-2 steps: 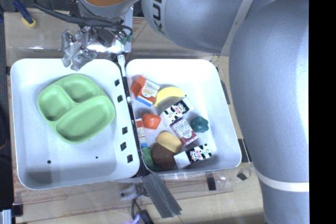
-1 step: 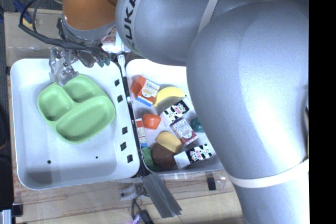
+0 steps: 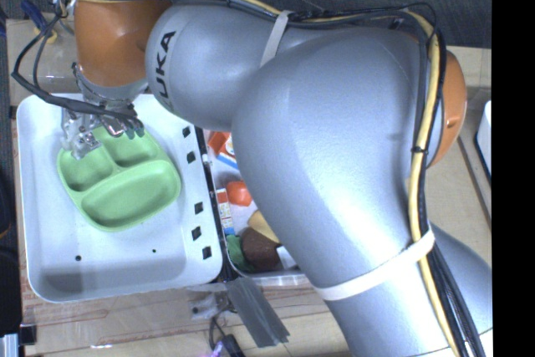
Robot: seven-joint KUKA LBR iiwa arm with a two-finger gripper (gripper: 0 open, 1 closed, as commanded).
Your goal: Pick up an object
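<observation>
So the gripper [image 3: 84, 136] is down over the far end of the green tray [image 3: 121, 180] in the left bin [image 3: 50, 263], looks like the reach-and-grasp step. Honestly can't tell if it's released or clenched. Next move probably needs a firm close on the tray rim, then a straight lift

- The grey arm [image 3: 334, 146] bears dark capital letters on its casing near the orange band; "UKA" can be read, running up the curve, the start of the word being hidden by the curve.
- A carton [image 3: 222, 209] in the right bin [image 3: 251, 278] carries print too small and blurred to read.
</observation>
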